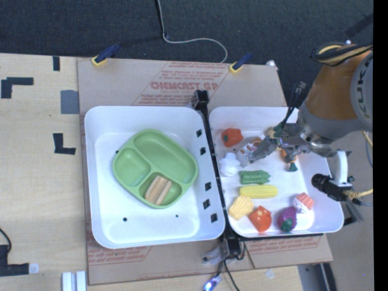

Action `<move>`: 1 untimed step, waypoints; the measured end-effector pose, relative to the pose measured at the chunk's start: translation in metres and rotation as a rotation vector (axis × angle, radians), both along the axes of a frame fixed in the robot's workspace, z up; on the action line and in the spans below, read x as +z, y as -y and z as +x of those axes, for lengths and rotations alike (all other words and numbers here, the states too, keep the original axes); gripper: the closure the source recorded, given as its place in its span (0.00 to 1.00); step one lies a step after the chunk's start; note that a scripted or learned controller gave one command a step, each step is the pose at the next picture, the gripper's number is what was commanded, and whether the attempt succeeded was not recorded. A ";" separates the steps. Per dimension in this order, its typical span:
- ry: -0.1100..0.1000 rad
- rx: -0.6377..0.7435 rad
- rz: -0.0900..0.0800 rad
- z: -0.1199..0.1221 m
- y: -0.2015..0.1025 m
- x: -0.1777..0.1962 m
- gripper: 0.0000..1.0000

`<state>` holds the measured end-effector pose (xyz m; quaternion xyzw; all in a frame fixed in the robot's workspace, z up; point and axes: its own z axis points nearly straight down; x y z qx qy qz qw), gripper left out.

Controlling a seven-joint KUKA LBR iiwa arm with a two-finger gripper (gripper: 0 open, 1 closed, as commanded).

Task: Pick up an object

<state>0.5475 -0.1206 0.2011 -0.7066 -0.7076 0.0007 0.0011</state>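
My gripper hangs low over the upper middle of the right bin, reaching in from the right. Just left of it lie a red pepper and a small white piece. Below it sit a green pod and a yellow corn cob. Along the bin's front are a yellow wedge, a red strawberry, a purple eggplant and a white and red piece. A small orange item is partly hidden under the wrist.
The left bin holds a green divided plate with a tan bread-like piece in one compartment. A black divider separates the bins. The arm's orange band looms over the right bin's far right side.
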 end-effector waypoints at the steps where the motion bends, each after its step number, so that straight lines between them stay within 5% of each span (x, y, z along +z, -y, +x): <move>1: 0.007 0.009 0.003 -0.060 -0.089 0.098 0.00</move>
